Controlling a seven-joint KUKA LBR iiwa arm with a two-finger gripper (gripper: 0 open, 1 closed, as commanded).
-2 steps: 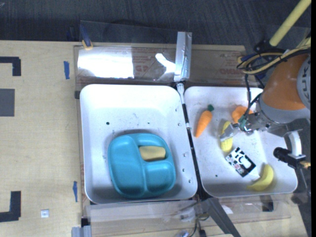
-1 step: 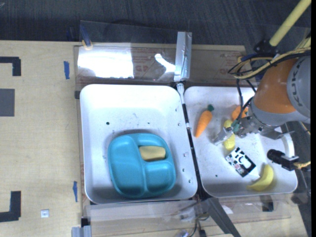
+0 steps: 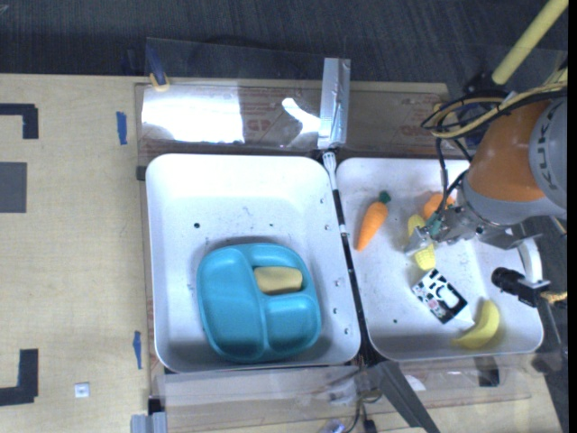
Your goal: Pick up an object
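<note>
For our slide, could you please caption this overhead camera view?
Grey KUKA arm's gripper reaches into right white bin beside orange toy carrot.

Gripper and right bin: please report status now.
Gripper low in right bin, over small yellow piece. Nothing seen held. Carrot, banana nearby.

Wooden bench point(image 3: 63, 287) under two white bins point(image 3: 171, 269)

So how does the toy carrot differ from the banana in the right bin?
The carrot is orange with a green top; the banana is plain yellow. The carrot is straight and tapered, standing nearly upright in the picture; the banana is curved. The carrot lies near the right bin's left wall, toward the far side, while the banana sits at its near right corner, beside a black-and-white item. Both are toy foods lying loose in the same bin.
</note>
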